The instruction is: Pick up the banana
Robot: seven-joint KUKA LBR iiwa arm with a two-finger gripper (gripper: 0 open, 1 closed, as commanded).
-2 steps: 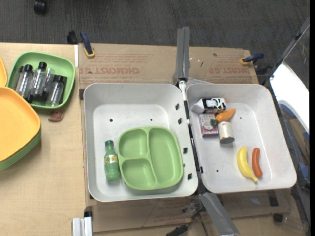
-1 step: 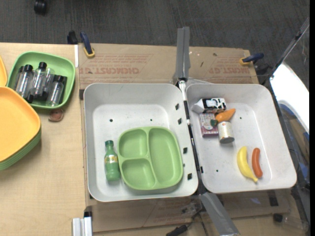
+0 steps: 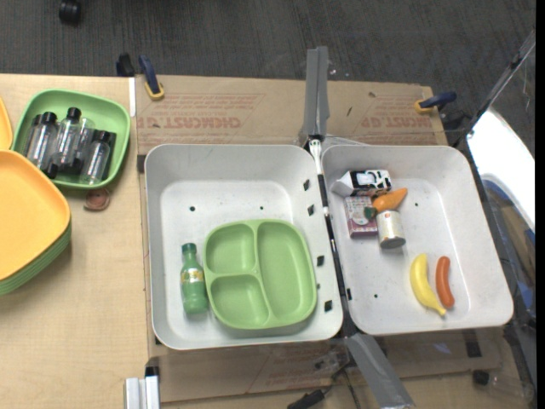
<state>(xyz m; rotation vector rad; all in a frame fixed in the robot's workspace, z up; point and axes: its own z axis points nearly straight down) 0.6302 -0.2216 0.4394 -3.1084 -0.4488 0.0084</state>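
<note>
A yellow banana [image 3: 423,285] lies in the right white bin [image 3: 464,177], near its front right corner, curved and pointing toward the front. A red-orange sausage-shaped toy [image 3: 444,280] lies right beside it on its right, almost touching.
Further back in the right bin lie a small black-and-white box [image 3: 369,180], an orange carrot [image 3: 390,199], a pink carton [image 3: 361,218] and a small can [image 3: 391,229]. The left bin [image 3: 170,177] holds a green divided tray [image 3: 258,273] and a green bottle [image 3: 193,280]. Orange plates [image 3: 30,220] and a green tray of bottles [image 3: 72,139] sit at left.
</note>
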